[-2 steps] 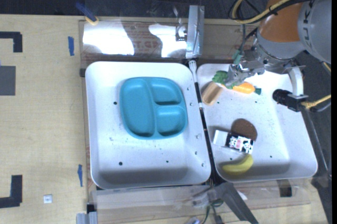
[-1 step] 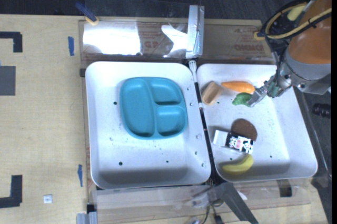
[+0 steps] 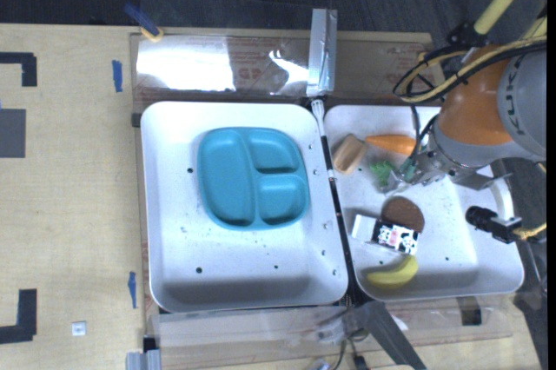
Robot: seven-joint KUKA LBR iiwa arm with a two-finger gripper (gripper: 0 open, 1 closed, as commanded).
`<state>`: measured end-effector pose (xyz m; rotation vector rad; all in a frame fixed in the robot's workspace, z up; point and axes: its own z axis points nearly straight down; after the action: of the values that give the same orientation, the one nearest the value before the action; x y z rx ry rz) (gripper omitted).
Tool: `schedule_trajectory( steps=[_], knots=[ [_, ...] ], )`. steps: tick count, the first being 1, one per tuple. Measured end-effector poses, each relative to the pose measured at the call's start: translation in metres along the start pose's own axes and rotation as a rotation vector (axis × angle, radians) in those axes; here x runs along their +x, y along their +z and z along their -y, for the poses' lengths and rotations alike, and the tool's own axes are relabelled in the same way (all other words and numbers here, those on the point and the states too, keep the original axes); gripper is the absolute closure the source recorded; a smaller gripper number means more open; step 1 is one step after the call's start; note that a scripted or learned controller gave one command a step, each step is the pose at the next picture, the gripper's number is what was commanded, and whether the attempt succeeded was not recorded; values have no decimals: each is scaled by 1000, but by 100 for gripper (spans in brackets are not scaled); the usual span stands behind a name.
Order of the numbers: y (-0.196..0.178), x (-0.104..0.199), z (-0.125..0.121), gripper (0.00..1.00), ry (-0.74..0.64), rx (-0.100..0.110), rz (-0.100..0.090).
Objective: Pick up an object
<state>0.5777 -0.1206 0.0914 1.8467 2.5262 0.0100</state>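
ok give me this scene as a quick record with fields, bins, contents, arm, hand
left bin: holds a blue divided tray
right bin: holds a tan block, carrot, green item, brown round item, black-and-white box, banana
arm: reaches in from the right, over the right bin
hand: low beside the green item, near the carrot
grip: cannot tell

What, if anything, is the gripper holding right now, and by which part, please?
It cannot be told. The gripper is low in the right bin beside a green object and the carrot, but no grasp shows.
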Motion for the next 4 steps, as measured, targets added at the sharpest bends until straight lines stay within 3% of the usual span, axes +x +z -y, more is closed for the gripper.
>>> schedule_trajectory(
  steps=[1, 2, 3, 4],
  knots=[
    [-94, 53, -86, 100, 206, 8, -5],
    [-91, 51, -84, 0, 208, 14, -4],
    [-120, -20, -60, 0, 295, 11, -1],
    [-143, -20, -29, 0, 418, 16, -5]
  ],
)
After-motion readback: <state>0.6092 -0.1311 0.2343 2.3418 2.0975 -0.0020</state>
